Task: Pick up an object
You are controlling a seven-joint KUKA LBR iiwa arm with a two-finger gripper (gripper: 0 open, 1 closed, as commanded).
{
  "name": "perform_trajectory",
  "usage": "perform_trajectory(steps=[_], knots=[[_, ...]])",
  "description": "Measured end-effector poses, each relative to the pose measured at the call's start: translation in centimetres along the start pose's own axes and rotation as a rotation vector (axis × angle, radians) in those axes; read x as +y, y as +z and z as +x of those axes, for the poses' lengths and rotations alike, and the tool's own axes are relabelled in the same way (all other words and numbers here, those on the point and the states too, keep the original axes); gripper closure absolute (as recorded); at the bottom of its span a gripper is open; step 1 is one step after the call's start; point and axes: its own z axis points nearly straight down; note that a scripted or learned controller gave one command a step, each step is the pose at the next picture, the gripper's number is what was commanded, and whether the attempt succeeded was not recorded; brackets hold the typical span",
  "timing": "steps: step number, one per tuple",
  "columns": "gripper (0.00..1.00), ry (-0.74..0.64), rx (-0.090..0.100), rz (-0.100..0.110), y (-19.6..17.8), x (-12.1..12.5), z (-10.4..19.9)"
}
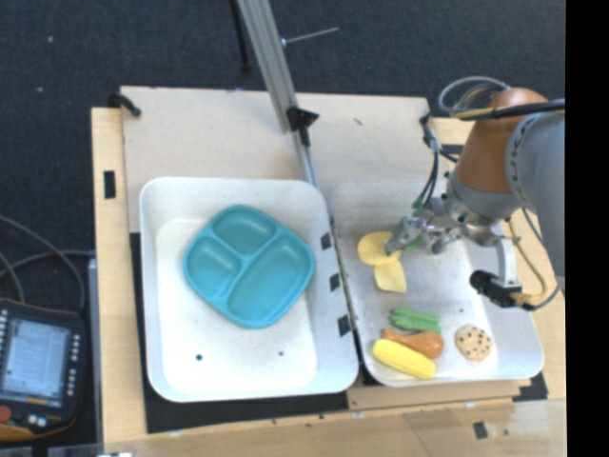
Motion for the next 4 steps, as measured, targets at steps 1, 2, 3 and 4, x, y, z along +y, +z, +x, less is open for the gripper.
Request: perform_trajectory(steps=[1, 2, 3, 4], knots=[[1.0, 0.0, -0.001, -0.006, -1.4, 0.1, -0.1], [1.0, -0.002, 0.0, -0.011, -7.1, 1.1, -0.9], [1.0, -0.003, -0.001, -0.012, -13.6, 1.0, -1.3], [1.0, -0.004, 0.001, -0.01, -17.1, 1.0, -1.4]])
